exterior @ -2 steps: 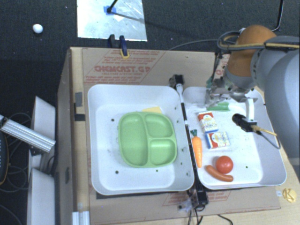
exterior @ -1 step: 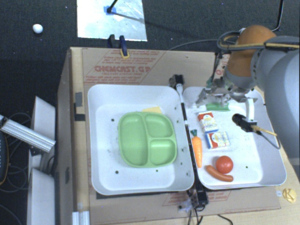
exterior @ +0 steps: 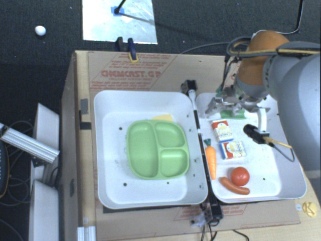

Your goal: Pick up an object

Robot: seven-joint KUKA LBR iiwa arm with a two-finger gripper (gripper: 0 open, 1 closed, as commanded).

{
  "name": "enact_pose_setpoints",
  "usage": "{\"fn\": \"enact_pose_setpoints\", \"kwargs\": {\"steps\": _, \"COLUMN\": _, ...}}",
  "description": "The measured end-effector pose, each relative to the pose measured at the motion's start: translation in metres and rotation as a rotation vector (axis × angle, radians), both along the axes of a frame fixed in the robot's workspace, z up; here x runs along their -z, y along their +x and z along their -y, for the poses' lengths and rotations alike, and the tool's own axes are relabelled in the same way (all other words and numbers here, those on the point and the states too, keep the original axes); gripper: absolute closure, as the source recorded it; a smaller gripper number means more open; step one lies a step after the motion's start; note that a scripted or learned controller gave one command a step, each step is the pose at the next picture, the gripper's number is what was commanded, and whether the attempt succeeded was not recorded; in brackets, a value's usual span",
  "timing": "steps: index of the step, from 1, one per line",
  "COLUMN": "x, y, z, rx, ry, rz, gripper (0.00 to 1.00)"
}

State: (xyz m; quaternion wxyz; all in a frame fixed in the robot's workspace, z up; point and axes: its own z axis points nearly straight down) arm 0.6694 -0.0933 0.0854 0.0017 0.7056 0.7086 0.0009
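— Well, where does the gripper [exterior: 226, 104] sit in the camera view?
— Low over the far edge of the right bin [exterior: 278, 177], above a green flat piece [exterior: 235, 114] half hidden beneath it. Whether its grip is spread or closed, I cannot tell.
— What else lies in that bin?
— A far carton [exterior: 222, 130] just beside the gripper, a near carton [exterior: 233, 148], a carrot [exterior: 211, 162] along the left wall, and a tomato [exterior: 240, 175] and sausage [exterior: 234, 186] towards the near edge.
— And the left bin [exterior: 113, 185]?
— A green divided plate [exterior: 157, 149], with something yellow [exterior: 162, 118] at its far side.
— Best pick?
— Probably the far carton: it looks light, stiff and flat-sided. Take it across its narrow width. The tomato looks smooth and might roll.
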Motion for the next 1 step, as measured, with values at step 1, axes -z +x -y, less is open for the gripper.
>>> {"fn": "enact_pose_setpoints", "kwargs": {"steps": 1, "x": 0.0, "y": -0.0001, "z": -0.0011, "rx": 0.0, "ry": 0.0, "rz": -0.001, "gripper": 0.0}}
